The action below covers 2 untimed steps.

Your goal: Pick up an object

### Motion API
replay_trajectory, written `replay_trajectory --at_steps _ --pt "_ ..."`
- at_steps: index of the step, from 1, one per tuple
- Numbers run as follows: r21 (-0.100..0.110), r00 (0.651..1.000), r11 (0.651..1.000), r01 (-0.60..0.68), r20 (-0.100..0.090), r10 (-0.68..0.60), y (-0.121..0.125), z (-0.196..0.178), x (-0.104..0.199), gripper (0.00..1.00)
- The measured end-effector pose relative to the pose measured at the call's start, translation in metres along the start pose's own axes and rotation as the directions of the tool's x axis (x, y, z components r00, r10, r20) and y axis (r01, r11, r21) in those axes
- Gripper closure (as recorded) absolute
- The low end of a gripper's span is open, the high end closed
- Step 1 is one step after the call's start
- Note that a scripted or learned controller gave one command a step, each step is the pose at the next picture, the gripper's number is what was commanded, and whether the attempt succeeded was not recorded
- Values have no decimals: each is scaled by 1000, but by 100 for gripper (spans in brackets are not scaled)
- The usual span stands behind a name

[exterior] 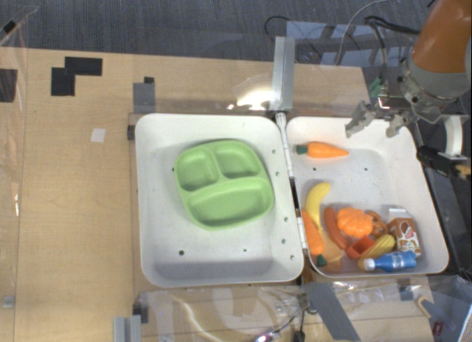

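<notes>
The carrot (326, 151) lay alone, below and left of the claw (377, 121), which hung spread and empty. It looked light, stiff, smooth plastic; gripping across its thick middle seemed safest.

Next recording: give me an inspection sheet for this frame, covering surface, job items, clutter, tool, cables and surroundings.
Surface: light wooden bench bearing two shallow white bins, left bin and right bin.
Job's things: in the right bin, orange toy carrot lying alone near the far side; yellow toy banana, orange toy pile, blue plastic bottle and brown packet crowded at the near side.
Clutter: green three-compartment plastic plate in the left bin.
Grippers: two-finger tool open, holding nothing, above the right bin's far edge.
Cables: black and white leads behind the bins.
Surroundings: black tape marks on the bench; dark grey floor.
</notes>
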State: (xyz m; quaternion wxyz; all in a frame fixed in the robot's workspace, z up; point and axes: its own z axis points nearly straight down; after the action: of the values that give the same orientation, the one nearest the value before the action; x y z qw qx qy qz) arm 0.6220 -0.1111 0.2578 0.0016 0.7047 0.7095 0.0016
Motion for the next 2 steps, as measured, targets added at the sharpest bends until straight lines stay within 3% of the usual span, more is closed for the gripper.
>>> replay_trajectory --at_steps 1,2 --pt "2 976 976 -216 0 216 -52 92 3 0" --pt "-9 984 984 -177 0 177 -24 168 26 0"
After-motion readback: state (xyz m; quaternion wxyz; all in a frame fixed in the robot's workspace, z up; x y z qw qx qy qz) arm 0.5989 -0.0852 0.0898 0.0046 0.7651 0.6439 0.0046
